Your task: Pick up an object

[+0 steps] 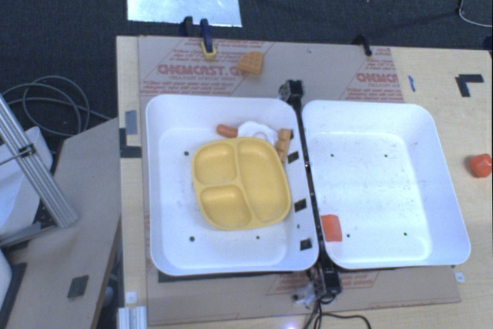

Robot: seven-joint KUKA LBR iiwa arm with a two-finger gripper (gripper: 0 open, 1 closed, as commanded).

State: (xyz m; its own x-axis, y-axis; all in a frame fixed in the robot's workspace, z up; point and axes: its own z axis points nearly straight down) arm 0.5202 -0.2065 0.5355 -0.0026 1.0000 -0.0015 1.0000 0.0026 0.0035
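Camera view gives us nothing lifted: the yellow divided plate (239, 185) lies in the left bin (166, 189), and an orange block (331, 227) sits in the right bin (431, 189). We cannot tell the gripper's state, and we judge the whole pick not yet done.

Red print on the brown sheet under the bins.
Brown sheet (323, 69) on the bench carries red lettering twice: behind the left bin (166, 189) it reads "CHEMCAST" with a smaller line beneath, too blurred to read; behind the right bin (443, 189) the same print repeats, partly covered by the bin rim. No other legible text, numbers or labels.
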